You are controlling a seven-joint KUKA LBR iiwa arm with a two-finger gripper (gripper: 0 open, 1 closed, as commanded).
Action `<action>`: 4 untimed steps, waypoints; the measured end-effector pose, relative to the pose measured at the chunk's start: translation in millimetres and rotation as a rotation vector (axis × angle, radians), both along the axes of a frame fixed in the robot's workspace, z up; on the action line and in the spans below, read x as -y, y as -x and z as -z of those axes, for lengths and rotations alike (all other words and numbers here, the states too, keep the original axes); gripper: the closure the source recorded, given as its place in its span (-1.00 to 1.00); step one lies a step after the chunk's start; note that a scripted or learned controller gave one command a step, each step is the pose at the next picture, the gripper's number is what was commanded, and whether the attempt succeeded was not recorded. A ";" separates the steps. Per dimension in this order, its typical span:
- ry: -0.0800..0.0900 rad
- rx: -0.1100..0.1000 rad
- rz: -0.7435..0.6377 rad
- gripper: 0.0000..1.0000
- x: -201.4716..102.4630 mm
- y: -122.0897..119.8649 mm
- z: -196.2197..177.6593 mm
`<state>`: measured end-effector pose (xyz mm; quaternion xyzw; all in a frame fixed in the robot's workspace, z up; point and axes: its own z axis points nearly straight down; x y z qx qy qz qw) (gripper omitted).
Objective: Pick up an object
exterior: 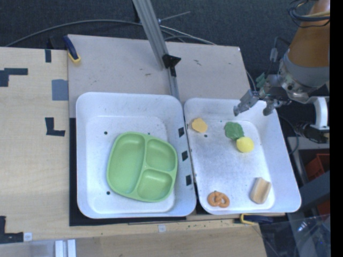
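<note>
Gripper: hangs over the far right edge of the right bin, fingers spread apart, nothing between them — a staging position above the items.
Nearest candidates: green leafy piece and yellow ball, touching each other, just below the gripper.
Other items: yellow lump near the bin's left wall; pretzel and tan bread-like block at the near edge, well apart — easier to isolate.
Left bin: holds a green divided plate.
</note>
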<state>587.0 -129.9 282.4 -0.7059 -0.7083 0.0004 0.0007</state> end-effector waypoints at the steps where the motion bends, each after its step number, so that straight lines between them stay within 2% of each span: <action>1: 0.000 0.000 0.000 -1.00 0.0 0.0 -0.1; 3: 0.001 -0.005 0.001 -1.00 -9.0 -7.7 91.2; 4: 0.000 -0.007 0.001 -1.00 -11.3 -1.8 155.3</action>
